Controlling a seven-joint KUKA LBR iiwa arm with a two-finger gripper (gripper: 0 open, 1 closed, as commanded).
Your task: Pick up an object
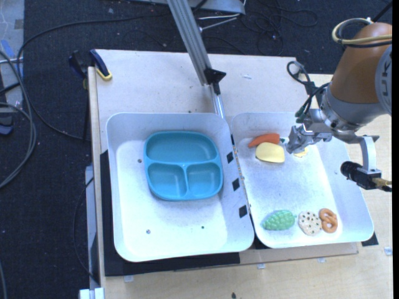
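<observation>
A robot hand [298,143] hangs low in the right-hand white bin [349,204], near its far edge. A pale yellow object [270,152] lies just beside the hand at its nine o'clock, with an orange piece [264,140] touching behind it. Whether the hand is spread or closed cannot be told.

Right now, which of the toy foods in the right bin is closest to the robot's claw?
The yellow piece, right beside the gripper at the bin's far end. The orange carrot lies just behind it; the green piece, cookie and pretzel sit along the near edge.
</observation>
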